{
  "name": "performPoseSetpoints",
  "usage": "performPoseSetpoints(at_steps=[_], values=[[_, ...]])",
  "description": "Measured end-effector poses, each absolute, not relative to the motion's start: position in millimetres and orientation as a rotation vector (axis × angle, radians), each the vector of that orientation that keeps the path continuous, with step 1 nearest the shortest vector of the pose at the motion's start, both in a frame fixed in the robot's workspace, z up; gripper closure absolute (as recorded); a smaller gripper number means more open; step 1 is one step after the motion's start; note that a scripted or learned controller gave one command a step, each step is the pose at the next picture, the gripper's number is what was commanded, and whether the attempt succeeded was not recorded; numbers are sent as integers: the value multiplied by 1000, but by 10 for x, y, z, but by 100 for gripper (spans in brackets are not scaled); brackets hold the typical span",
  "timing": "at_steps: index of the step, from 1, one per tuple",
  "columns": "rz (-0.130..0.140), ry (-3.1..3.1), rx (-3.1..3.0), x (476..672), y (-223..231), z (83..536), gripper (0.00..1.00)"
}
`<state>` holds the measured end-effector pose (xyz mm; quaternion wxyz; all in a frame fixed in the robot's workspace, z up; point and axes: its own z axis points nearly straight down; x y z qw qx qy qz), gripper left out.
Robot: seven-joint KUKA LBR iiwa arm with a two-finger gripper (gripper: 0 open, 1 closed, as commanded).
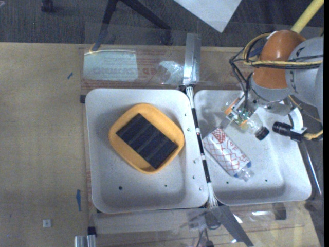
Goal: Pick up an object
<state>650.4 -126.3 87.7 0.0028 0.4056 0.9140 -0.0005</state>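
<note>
Two shallow white bins sit side by side on the tabletop point(41, 138); the left bin point(103, 189) carries one object, a yellow-orange tray-shaped thing with a dark ribbed panel on top point(146, 138), lying near its middle and turned at a slant; the right bin point(288, 179) carries one object too, a clear plastic bottle with a red-and-white label point(227, 154), lying on its side near the bin's left wall, cap end toward the near edge (the cap itself is too small to make out). The gripper point(241, 116) hangs over the far part of the right bin, just beyond the bottle's upper end; nothing shows between its fingers, and whether it is released or clenched I cannot tell.
</note>
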Motion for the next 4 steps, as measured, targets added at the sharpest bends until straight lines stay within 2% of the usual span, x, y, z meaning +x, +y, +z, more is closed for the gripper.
performPoseSetpoints(at_steps=[1,2,3,4], values=[[-2,2662,1678,6629,-1379,936,0],[2,2678,1634,6489,-1391,873,0],[1,2677,1628,6503,-1384,980,100],[2,2787,1442,6677,-578,1854,100]])
